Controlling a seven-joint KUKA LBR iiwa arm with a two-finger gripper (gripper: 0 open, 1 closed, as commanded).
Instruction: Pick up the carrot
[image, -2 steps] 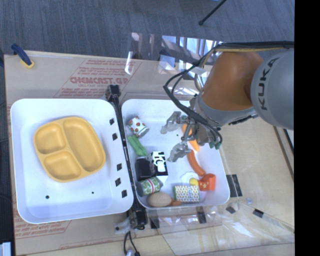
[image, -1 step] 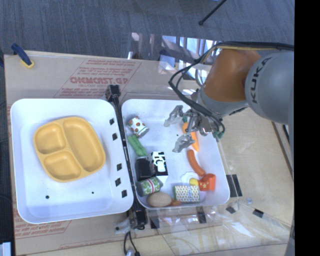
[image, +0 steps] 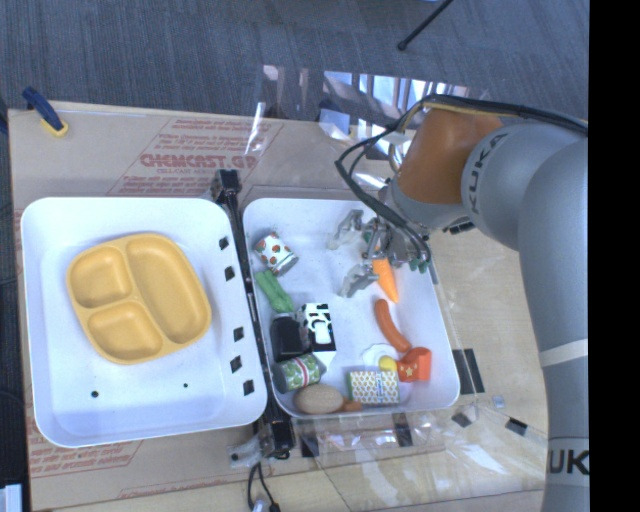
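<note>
The carrot (image: 386, 280), small and orange, lies in the right bin (image: 300, 225) near its right wall. My gripper (image: 351, 255) hangs over the upper middle of that bin, its fingers pointing left. The fingers (image: 346, 228) are spread apart and nothing sits between them. The carrot rests just right of the lower finger, close to the gripper's body and outside the gap.
In the right bin lie a spotted can (image: 273, 252), a green pod (image: 272, 290), black and white blocks (image: 317, 325), a sausage (image: 392, 325), a red piece (image: 414, 365), a box (image: 372, 385) and a potato (image: 318, 399). A yellow divided tray (image: 137, 296) sits in the left bin (image: 50, 400).
</note>
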